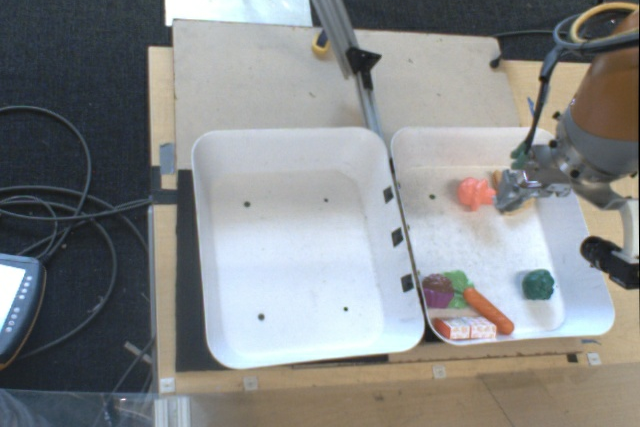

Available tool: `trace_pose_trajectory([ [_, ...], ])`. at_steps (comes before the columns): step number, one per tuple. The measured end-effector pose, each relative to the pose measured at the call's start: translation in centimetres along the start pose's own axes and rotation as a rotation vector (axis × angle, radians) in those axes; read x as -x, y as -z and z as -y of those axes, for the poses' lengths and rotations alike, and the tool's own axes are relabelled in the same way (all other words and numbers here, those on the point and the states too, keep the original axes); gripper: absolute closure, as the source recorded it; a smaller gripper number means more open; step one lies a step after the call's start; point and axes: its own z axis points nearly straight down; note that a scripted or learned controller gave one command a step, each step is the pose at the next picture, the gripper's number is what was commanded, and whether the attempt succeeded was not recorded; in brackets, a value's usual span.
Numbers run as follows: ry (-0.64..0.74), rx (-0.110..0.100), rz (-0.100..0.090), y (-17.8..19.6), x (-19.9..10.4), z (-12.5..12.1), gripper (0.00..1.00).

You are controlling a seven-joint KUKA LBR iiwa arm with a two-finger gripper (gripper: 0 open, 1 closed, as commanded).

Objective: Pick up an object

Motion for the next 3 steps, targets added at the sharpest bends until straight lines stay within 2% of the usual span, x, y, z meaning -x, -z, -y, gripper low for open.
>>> trace_pose_trajectory([
  [1, 0.004, -0.005, -0.003, 0.3, -5.0, -1.4, 1.00],
  [2, 0.004, -0.006, -0.003, -1.4, -9.8, -3.9, 1.00],
  [3, 0.004, -0.004, -0.004, -1.0, -14.9, -6.5, 1.00],
])
